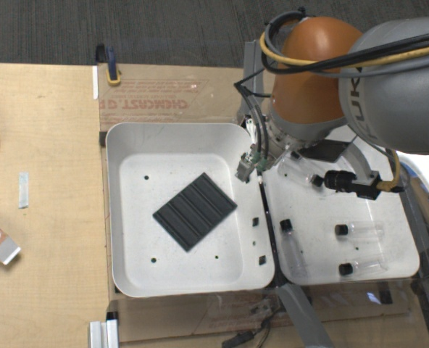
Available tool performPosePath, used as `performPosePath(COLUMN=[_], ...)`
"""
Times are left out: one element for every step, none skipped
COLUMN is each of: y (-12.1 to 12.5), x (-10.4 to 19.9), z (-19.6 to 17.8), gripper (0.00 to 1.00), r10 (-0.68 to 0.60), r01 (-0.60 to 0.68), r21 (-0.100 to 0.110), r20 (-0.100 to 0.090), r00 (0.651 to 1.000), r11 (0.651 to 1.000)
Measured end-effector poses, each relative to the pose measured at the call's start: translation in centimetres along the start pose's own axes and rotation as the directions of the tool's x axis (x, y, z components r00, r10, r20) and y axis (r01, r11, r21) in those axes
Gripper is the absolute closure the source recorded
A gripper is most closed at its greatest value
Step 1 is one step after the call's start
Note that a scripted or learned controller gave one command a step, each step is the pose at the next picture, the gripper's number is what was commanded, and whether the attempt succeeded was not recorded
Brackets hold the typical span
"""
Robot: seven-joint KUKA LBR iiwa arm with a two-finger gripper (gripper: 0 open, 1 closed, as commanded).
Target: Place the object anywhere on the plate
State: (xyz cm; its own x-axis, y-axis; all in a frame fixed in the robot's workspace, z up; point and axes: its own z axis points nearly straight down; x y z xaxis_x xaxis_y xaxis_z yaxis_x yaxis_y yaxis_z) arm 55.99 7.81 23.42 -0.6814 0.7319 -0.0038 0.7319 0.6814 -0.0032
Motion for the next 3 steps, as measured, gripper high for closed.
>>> performPosePath(y=[0.00, -0.02, -0.01], x=[0.01, -0.12, -0.12], z=[0.00, -0.84, -0.83], gripper=[0.00, 1.00, 0.00], r10=[0.000, 0.000, 0.000], r01=[0.000, 0.000, 0.000], r21=[0.000, 0.001, 0.001], r20=[0.000, 0.001, 0.001], r00=[1.000, 1.000, 1.000], r11=[1.000, 1.000, 1.000])
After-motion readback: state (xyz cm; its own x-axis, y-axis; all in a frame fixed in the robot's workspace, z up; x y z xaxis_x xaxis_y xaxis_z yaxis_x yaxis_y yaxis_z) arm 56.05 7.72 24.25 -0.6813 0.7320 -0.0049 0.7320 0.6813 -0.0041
